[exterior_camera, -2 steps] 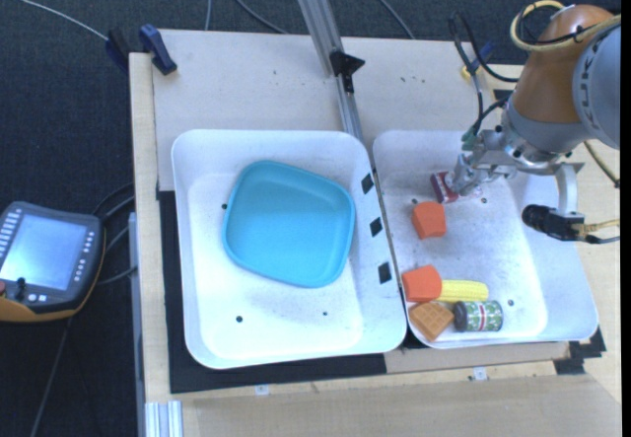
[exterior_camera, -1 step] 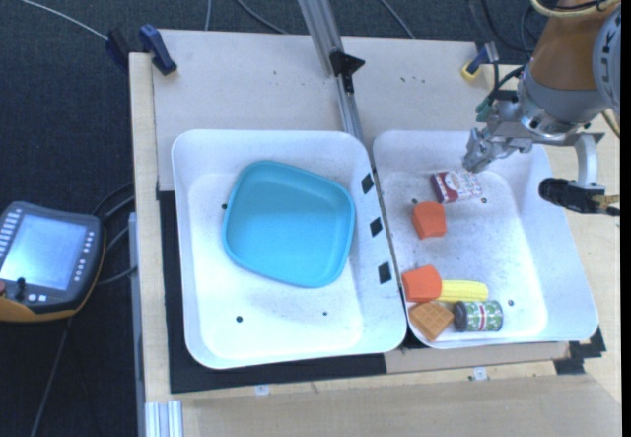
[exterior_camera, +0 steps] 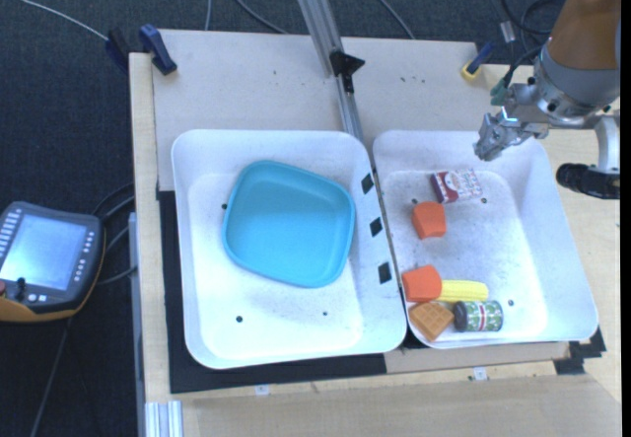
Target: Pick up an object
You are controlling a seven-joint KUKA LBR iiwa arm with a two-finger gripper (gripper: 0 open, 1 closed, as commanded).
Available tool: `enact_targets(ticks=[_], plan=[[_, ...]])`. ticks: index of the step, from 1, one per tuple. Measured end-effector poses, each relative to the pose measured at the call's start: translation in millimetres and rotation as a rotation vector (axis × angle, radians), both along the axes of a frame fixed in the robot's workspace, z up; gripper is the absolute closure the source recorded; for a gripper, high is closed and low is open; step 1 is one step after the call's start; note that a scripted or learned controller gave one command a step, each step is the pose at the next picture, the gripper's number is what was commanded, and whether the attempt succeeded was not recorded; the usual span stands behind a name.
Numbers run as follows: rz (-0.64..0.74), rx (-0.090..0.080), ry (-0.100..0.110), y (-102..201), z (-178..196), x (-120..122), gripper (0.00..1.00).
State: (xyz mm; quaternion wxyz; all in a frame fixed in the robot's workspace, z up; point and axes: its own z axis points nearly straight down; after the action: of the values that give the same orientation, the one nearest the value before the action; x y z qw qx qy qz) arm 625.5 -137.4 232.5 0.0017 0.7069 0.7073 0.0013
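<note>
A robot arm (exterior_camera: pixel 582 31) hangs over the upper right corner of the right bin (exterior_camera: pixel 567 257) on a workbench.

The left bin (exterior_camera: pixel 197 228) carries a blue square plate (exterior_camera: pixel 289 222). In the right bin lie a red-and-white packet (exterior_camera: pixel 455 185) near the top, an orange block (exterior_camera: pixel 429 220) just below it, and, clustered at the lower left, a second orange block (exterior_camera: pixel 422 282), a yellow corn cob (exterior_camera: pixel 463 290), a waffle-like biscuit (exterior_camera: pixel 431 320) and a small jar (exterior_camera: pixel 478 316). The gripper (exterior_camera: pixel 491 147) hovers above the packet, holding nothing visible; whether its fingers are spread or closed cannot be told.
</note>
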Motion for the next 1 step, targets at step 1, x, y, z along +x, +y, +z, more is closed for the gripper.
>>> enact_targets(ticks=[1], plan=[[0.0,0.0,0.0,0.0,40.8,0.7,1.0]])
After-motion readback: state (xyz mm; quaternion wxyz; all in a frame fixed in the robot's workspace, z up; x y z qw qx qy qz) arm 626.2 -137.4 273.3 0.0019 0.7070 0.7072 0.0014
